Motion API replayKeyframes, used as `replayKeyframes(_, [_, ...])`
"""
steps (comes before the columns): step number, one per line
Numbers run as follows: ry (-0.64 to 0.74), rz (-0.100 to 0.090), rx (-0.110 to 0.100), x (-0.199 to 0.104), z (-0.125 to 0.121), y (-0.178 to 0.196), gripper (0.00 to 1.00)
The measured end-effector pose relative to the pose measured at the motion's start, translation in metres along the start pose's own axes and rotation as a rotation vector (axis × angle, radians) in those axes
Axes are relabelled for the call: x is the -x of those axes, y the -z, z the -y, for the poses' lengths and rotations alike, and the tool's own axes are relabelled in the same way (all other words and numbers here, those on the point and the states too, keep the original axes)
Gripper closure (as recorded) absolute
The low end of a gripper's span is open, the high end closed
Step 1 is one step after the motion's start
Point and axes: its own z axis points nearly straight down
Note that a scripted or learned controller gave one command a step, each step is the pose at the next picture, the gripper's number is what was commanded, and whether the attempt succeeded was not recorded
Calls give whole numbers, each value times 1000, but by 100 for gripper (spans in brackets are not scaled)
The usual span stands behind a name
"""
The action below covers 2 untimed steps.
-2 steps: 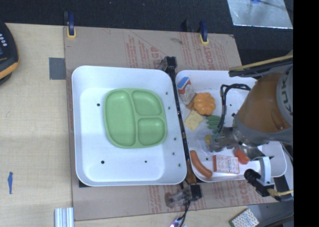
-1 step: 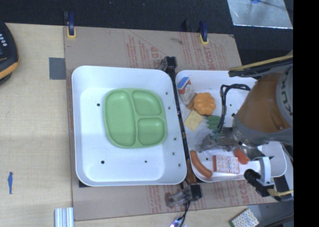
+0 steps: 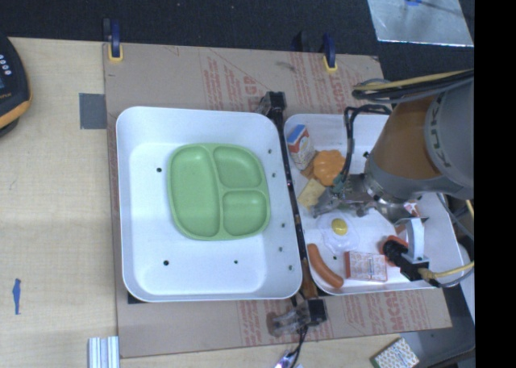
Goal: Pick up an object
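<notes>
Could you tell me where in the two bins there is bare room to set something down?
The left bin offers bare floor all around the green divided plate, widest along its near edge and left side. The right bin is crowded: small carton, orange piece, fried egg, sausage and packet lie close around the end effector.

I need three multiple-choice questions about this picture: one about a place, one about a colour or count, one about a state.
1. Where is the green plate?
A. in the left bin
B. in the right bin
C. on the cardboard

2. How many compartments does the plate have?
A. two
B. three
C. five

3. How does the hot dog lie?
A. flat in the right bin
B. on the plate
C. upright against a wall

Answers: 1 A, the plate lies in the middle of the left bin. 2 B, one long section and two smaller ones. 3 A, it lies flat near the front rim.
</notes>
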Motion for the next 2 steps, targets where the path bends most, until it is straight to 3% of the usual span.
replayKeyframes(1, [0, 3, 3, 30, -71, 17, 0])
replayKeyframes(2, [-4, 0, -8, 55, -47, -7, 0])
